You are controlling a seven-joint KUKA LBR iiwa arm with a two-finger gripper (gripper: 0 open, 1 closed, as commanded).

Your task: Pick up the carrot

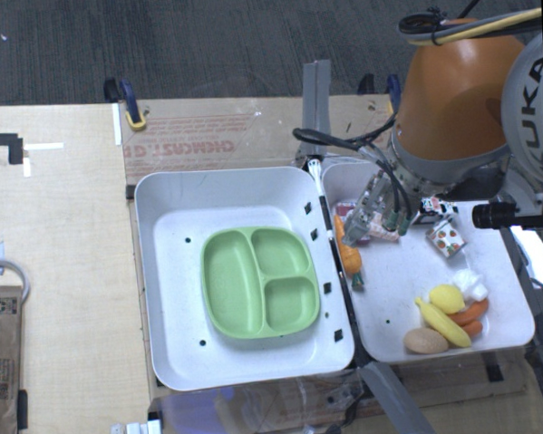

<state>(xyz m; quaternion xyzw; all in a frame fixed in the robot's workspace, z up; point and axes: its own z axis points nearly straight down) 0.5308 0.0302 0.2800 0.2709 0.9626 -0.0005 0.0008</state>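
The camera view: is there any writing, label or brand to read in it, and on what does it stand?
"UKA", white letters cut off at the picture's edge, on the grey arm.
Red print on the cardboard sheet behind the bins, upside down; it seems to read "CHEMCAST GP", not certain.
A recycling sign on the brown paper bag; its other print is too small to read.
The small carton bears a red pattern, no legible words.

Grey arm (528,89) with a bulbous orange band (451,84), black cables, and a metallic tool (380,217).
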